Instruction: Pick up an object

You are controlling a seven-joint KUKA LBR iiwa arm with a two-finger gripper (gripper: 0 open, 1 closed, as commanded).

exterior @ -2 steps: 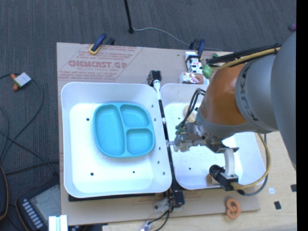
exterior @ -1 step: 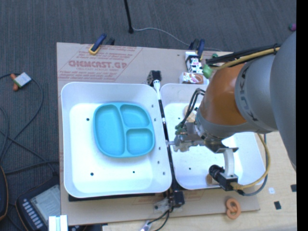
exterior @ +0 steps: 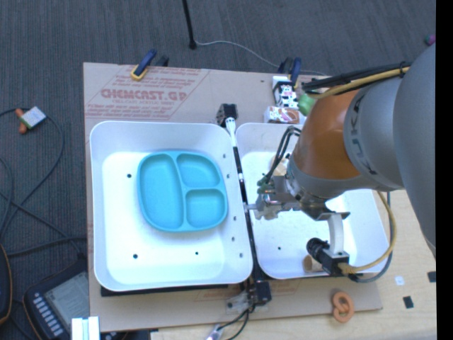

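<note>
Reaching in from the right, the grey arm with its orange band [exterior: 329,137] hangs low over the right-hand shallow white bin [exterior: 368,222], and its bulk covers most of that bin's floor. The two-finger gripper [exterior: 263,207] sits at the bin's left side, close against the divider between the two bins; whether it is released or clenched cannot be told from this angle, since the wrist and its cabling crowd the tip.

As for what there is to pick up, the clearest candidate is the light-blue plastic plate with three compartments [exterior: 182,191], lying flat in the middle of the left-hand shallow white bin [exterior: 106,246], well apart from the gripper and untouched. In the right bin a small tan block-like piece [exterior: 308,263] shows near the front wall, just beside a black fitting on the arm; what it is cannot be made out. Anything else in that bin may be hidden under the arm.

Judging from this, the task looks to be in its approach or grasp stage at best: nothing is seen lifted clear of either bin, and no object is visible at the gripper. The securing of an object and the lift both remain to be shown.
</note>
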